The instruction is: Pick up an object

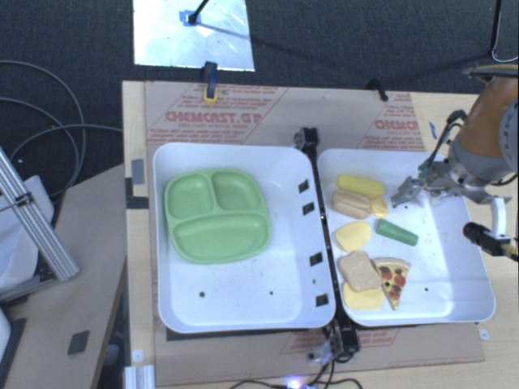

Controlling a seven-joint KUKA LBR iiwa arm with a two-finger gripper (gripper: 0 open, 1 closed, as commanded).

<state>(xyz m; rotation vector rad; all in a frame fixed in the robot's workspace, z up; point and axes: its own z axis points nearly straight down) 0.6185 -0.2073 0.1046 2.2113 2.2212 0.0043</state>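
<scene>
Two white bins side by side on a brown board [243,108]. Red writing printed on the board, reading "CHEMCAST GP", once above the left bin and again above the right bin, where part of it is cut off. No other words clear enough to read.

In the left bin [284,282]: a green plate [216,215] with three parts, lying flat near the middle.

In the right bin [454,282]: a little heap of toy food on the left side.
- A yellow corn [361,186] at the top.
- Just under it and touching it, a tan hot dog bun [353,205].
- Below that, a pale yellow lump [353,235].
- Beside the lump, on the right, a green stick [396,232], lying tilted.
- Lower down, a tan bread slice [359,270], with a pizza slice [394,279] touching its right side.
- Under the bread, another yellow piece [363,298], poking out.

Reaching in from the right, the grey and orange arm [491,132]. At its end, the gripper [404,194], down low over the right bin, just right of the corn and bun and just above the green stick. Open or closed: cannot tell. Nothing seen held in it.

At the top of the board, a small blue and yellow clamp [210,83]. Behind it, on the dark floor, a shiny square sheet [193,21]. Between the two bins, a row of black clips [308,209].
</scene>
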